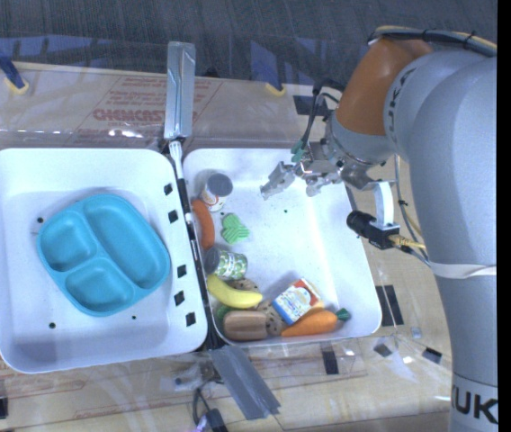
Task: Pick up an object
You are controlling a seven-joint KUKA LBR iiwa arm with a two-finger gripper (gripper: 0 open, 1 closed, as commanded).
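My gripper [290,180] hangs over the upper middle of the right bin [345,241], its two fingers spread apart with nothing between them. Below and left of it, along the bin's left wall, lie a grey-topped cup [216,188], a sausage [204,224], a small green toy [234,230] and a green-patterned can [229,264]. In the bin's lower left corner are a banana [233,292], a brown bread-like item [245,325], a small juice carton [295,301] and a carrot [312,323]. The gripper touches none of these.
The left bin [13,241] holds a blue divided tray [103,253]. A grey divider bar [180,88] stands between the bins at the back. The arm's big grey body [444,151] covers the bench's right side.
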